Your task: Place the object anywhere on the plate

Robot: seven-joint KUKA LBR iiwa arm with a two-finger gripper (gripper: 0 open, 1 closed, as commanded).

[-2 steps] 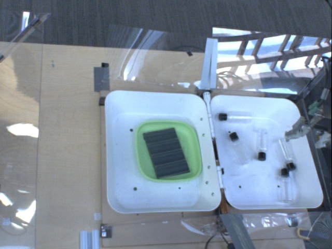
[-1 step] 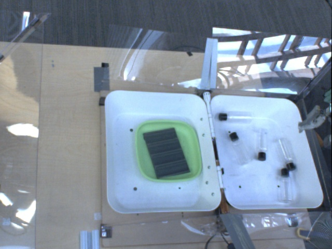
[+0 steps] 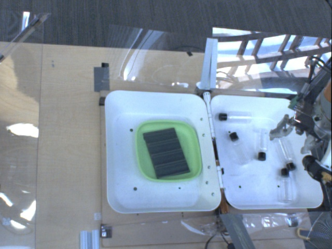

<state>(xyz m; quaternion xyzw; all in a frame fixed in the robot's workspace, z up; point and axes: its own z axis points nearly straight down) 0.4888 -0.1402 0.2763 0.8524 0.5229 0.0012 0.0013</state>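
A green square plate lies in the left white bin. On its middle rests a dark grey ridged rectangular block, tilted slightly. Several clear vials with black caps lie in the right white bin: one near the back, one at the middle, one further right, one near the front. My gripper hovers over the right bin's right part, close to the vial further right and far from the plate. Nothing visible is held in it.
A loose black cap lies in the right bin. A grey upright post stands behind the seam between the bins. The wooden bench stretches to the left. Cables and the arm's body crowd the right edge.
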